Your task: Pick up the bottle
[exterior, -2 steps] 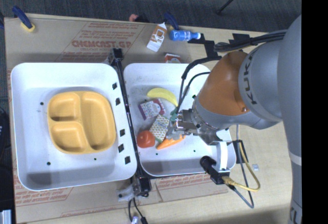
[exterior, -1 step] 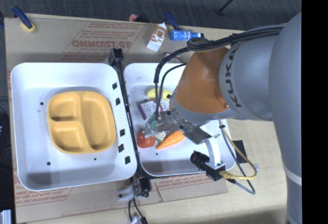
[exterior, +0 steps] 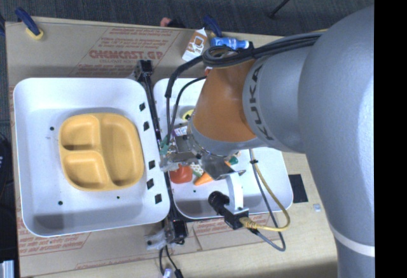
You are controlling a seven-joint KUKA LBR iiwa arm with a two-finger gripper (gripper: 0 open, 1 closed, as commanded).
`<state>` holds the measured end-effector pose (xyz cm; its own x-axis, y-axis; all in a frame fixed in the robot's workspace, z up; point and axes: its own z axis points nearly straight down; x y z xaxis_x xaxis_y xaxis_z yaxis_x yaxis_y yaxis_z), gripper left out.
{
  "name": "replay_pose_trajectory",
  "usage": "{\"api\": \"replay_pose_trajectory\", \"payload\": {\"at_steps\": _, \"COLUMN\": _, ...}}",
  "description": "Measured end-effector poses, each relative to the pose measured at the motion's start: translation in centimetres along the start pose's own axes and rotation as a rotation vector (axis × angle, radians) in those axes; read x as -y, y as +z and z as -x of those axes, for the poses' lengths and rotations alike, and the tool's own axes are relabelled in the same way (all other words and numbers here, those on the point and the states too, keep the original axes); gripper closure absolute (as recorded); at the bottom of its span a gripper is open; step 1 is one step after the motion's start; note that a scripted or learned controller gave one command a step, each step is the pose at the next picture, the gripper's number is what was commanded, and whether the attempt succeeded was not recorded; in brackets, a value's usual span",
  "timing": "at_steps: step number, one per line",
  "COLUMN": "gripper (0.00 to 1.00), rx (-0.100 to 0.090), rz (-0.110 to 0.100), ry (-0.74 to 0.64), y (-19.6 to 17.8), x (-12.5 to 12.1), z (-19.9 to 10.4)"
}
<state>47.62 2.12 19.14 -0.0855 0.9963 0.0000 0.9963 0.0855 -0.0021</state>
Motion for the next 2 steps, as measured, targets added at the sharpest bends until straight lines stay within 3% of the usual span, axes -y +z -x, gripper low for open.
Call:
{"api": "replay_pose_trajectory", "payload": {"at_steps": 1, "gripper": 1.00, "rx": -0.001, "rz": -0.004, "ry": -0.308, "y": 0.0, "x": -0.1, "z": -1.9}}
{"api": "replay_pose_trajectory", "payload": {"at_steps": 2, "gripper": 1.00, "rx": 0.002, "rz": 0.002, "ry": -0.734, "y": -7.3, "x": 0.2, "z": 2.7}}
